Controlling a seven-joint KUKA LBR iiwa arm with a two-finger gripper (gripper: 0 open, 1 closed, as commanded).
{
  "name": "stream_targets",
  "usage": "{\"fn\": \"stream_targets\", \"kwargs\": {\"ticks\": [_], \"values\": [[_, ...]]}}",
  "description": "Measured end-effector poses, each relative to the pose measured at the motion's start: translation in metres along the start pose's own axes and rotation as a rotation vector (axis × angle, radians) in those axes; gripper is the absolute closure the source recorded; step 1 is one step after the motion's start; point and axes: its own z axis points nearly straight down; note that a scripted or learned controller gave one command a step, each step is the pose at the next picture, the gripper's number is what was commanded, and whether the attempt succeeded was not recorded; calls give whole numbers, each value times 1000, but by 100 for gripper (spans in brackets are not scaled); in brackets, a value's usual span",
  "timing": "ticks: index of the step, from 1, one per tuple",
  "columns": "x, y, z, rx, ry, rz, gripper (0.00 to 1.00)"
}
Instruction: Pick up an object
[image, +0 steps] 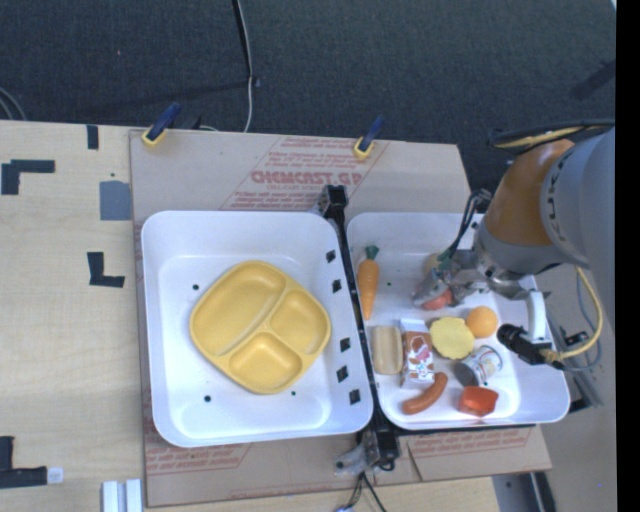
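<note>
My pale wooden tabletop (60, 330) carries a brown cardboard sheet (290, 175); beyond that sheet lies dark grey carpet floor (400, 60), crossed by a thin cable (247, 70).

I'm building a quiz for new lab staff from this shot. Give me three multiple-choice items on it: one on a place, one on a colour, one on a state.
1. Where does the carrot lie?
A. right bin, near the divider
B. on the yellow tray
C. on the cardboard

2. What colour is the divided tray?
A. blue
B. yellow
C. red

3. How does the tray sit?
A. on its edge
B. flat in the left bin
C. atop the toys

Key: 1 A, it lies beside the right bin's left wall; 2 B, plainly yellow; 3 B, its three compartments face up.
</note>
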Motion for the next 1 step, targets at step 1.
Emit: {"fn": "stream_targets", "kwargs": {"ticks": [1], "values": [[72,-5,-99,-4,0,-6,100]]}}
